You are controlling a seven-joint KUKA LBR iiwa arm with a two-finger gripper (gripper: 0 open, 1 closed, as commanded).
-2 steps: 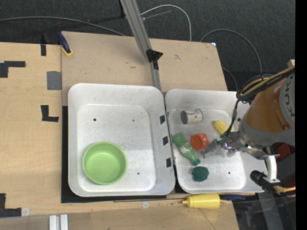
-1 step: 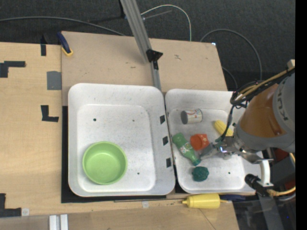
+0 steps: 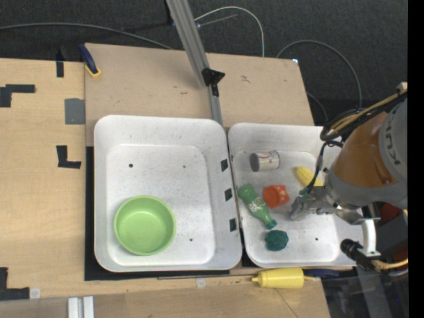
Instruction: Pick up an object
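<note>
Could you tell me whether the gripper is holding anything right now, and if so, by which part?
It cannot be told. The gripper is low in the right bin, just right of the orange object, but nothing visibly sits in it.

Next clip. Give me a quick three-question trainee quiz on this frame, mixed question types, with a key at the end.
1. True or false: the green bowl sits in the right bin.
2. Which item lies nearest the gripper? A) orange block B) dark green lump C) small can
3. Fill in: the yellow mustard bottle lies outside the bins, along the ____ edge of the right bin.

Key
1. False: it sits in the left bin.
2. A. The gripper hangs just right of the orange block, with the green bottle on the block's other side.
3. Near (bottom of the view).
</note>
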